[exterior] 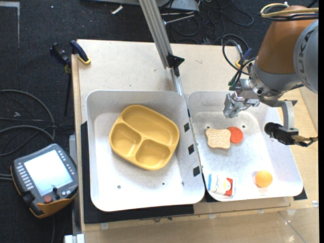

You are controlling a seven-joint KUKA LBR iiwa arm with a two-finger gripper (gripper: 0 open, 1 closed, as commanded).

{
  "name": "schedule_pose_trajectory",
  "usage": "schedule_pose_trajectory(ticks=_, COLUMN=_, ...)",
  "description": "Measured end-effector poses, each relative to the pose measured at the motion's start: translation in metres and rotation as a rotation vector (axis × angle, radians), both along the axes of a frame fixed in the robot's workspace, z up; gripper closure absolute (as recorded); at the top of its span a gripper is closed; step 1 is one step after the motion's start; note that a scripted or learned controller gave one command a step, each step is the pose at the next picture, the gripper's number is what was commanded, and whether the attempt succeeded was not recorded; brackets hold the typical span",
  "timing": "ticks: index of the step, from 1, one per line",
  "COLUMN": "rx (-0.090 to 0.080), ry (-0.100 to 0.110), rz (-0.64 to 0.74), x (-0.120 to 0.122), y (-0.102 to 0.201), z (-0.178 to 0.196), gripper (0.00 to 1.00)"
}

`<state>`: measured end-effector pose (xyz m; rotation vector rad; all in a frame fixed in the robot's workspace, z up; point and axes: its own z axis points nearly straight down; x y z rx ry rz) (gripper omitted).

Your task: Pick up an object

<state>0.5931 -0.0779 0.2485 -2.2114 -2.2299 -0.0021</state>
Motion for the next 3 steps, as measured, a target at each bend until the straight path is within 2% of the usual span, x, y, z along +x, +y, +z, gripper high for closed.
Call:
schedule_pose_trajectory(ticks=1, rx=0.000, ry=-0.001, rz=0.000, x=0.015, y=0.058, z=-0.006, gripper=1.00)
schedule_pose_trajectory(ticks=2, rx=0.000, ry=-0.003, rz=-0.001, x=0.045, y=0.101, z=-0.002, gripper=1.00)
schedule_pose_trajectory(ticks=3, rx=-0.001, ry=-0.001, rz=-0.001, x=0.072, y=0.153, z=-0.017, gripper=1.00)
